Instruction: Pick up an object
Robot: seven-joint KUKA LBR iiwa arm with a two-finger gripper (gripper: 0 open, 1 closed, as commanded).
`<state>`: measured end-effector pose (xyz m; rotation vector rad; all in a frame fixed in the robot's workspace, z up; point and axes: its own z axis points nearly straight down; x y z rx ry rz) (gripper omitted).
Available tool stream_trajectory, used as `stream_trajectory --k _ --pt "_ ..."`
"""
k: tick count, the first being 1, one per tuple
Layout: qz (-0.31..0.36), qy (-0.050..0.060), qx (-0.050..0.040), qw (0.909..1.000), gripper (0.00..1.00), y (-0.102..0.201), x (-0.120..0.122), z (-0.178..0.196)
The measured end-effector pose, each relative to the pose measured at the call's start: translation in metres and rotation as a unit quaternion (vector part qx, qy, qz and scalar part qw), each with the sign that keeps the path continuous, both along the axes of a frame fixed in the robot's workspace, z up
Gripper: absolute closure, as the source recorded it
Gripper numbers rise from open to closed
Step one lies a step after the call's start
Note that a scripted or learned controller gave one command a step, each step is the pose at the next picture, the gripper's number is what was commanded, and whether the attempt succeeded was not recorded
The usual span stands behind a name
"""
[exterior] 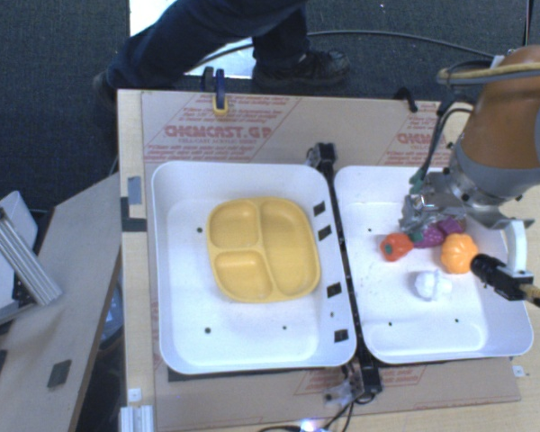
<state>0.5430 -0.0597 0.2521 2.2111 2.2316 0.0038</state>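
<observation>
Though half-hidden, purple obj (447, 229) by tool (420, 215)

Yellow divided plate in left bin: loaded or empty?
Empty. All three compartments of the yellow plate show bare yellow, with nothing lying in them.

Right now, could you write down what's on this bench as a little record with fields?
left bin: holds a yellow divided plate
right bin: holds four small things
small things: red-orange piece, purple piece, orange piece, white piece
claw: low over the right bin, at the purple piece
held in claw: cannot tell
</observation>
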Motion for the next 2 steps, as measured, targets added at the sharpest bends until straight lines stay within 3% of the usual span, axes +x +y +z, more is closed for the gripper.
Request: stream_trajectory --k 2 --pt "0.000 0.000 -0.0002 1.0000 1.00 0.095 -0.010 -0.005"
